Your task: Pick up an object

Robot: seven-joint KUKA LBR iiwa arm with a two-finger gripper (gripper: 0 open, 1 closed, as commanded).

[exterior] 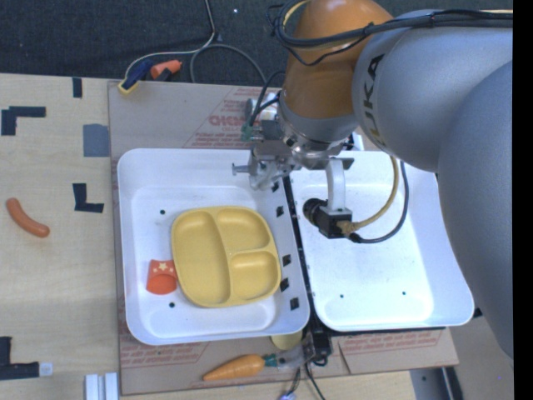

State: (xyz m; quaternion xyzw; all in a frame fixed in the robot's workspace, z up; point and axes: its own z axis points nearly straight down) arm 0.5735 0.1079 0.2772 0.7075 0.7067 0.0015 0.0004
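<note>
We cannot tell the gripper's (265,173) state; it hangs beyond the plate's (225,254) far edge, so a descent may strike the bin wall (287,215).

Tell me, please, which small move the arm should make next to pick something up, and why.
Probably it should shift toward the left bin's middle and descend. The end effector sits above the top end of the wall between the bins, with nothing beneath it to grasp. The yellow divided plate and the small red object lie lower in the left bin.
</note>
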